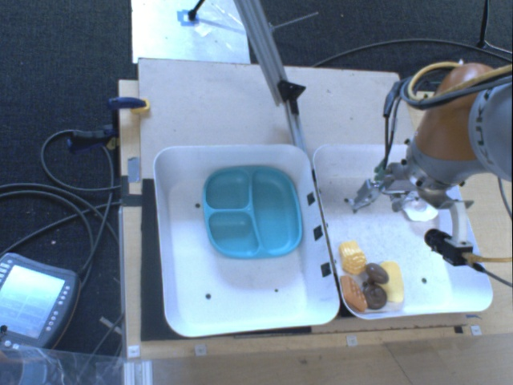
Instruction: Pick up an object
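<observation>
Objects to choose from are all bunched in the near corner of the right bin (481,291): a yellow corn-looking piece (353,257), a dark brown lump (377,275), an orange-brown oblong piece (353,293), another dark lump (374,296), and a pale yellow block (393,282). They're touching or just about touching each other, pressed up toward the bin's left wall. The left bin (180,295) has a teal divided plate (252,212) sitting in the middle.

The gripper (365,198) sits over the far half of the right bin, well apart from the pile, with bare white floor under it. It's pointing toward the left of the view. The metal bits at the tip are small and kinda blurry, so honestly I can't tell how the pincer stands, and I see nothing between it.

So my read: this is the approach step, no grasp yet. The next move would need the arm to travel toward the near edge of the bin, get above one piece and come down on it. The clutter is the catch, since closing on one piece could easily nudge its neighbours.

Orientation-wise, the orange-brown piece looks like the clearest long shape, with its long axis running roughly far-to-near, tilted a bit. The pale yellow block runs roughly the same way. The corn piece is stubbier, so its axis is harder to call.
</observation>
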`<state>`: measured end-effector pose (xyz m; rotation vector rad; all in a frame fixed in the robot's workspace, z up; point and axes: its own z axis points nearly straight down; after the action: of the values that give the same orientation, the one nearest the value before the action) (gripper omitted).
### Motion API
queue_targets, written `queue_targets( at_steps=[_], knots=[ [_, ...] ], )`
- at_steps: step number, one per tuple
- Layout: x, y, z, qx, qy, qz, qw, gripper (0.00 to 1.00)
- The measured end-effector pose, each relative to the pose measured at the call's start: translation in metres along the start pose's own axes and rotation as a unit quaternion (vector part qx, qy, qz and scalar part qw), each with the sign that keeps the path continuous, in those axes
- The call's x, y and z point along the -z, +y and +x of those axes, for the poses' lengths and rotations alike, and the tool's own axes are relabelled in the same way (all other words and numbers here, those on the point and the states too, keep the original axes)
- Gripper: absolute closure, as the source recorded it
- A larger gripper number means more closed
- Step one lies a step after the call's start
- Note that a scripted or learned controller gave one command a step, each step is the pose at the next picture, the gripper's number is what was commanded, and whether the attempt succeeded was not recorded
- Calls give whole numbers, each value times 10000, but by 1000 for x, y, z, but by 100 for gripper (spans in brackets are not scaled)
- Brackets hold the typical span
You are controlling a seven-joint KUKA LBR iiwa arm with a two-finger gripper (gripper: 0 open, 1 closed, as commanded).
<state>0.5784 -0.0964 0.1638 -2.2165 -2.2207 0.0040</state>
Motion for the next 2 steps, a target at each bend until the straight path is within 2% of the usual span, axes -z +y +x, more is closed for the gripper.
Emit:
queue_targets(
  at_steps=[1, 2],
  knots=[
    [-45, -6, -4, -9, -2, -3, 10000, 0],
    [-75, -6, -4, -9, -3, -10, 10000, 0]
  ],
)
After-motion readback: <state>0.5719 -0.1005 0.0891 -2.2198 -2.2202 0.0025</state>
